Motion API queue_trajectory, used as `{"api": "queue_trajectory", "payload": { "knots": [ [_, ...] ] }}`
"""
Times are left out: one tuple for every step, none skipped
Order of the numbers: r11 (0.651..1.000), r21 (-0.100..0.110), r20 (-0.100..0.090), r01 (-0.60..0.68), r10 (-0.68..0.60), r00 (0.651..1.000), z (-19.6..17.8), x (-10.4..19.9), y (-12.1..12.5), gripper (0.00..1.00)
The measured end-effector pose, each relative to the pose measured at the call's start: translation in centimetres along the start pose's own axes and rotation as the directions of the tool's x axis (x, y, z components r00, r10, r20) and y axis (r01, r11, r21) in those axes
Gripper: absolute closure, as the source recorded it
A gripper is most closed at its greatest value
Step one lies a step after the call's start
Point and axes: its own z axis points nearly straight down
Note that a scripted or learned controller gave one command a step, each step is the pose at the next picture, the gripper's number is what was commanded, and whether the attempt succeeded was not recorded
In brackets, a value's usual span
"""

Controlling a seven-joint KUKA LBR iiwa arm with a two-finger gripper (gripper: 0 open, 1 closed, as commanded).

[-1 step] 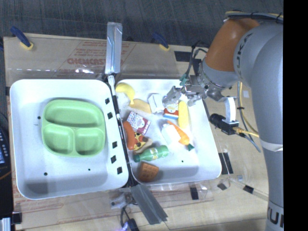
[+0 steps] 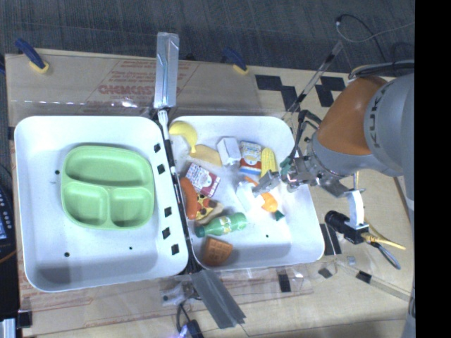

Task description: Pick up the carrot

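The carrot point(image 2: 269, 202) lies in the right bin point(image 2: 303, 238), toward its right wall, an orange stub with a bit of green at its near-right end. The tool point(image 2: 271, 182) hangs just above it on the far side, so the carrot sits a touch nearer and barely left of the arm's reach. How far the tool is open I cannot tell, and nothing shows clearly held. Corn point(image 2: 268, 160) stands just beyond, close enough to crowd a descent
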Motion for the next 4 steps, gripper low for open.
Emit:
{"api": "queue_trajectory", "payload": {
  "knots": [
    [1.000, -0.024, 0.002, -0.019, 0.020, 1.000, 4.8, 0.2, 0.3, 0.00],
    [0.999, -0.035, 0.015, -0.017, 0.017, 1.000, 3.5, -0.1, 0.6, 1.00],
    [0.982, -0.004, 0.000, -0.191, 0.191, 0.982, 1.4, -0.4, 7.9, 1.00],
    [0.982, -0.004, 0.000, -0.191, 0.191, 0.982, 1.4, -0.4, 7.9, 0.00]
  ]
}}
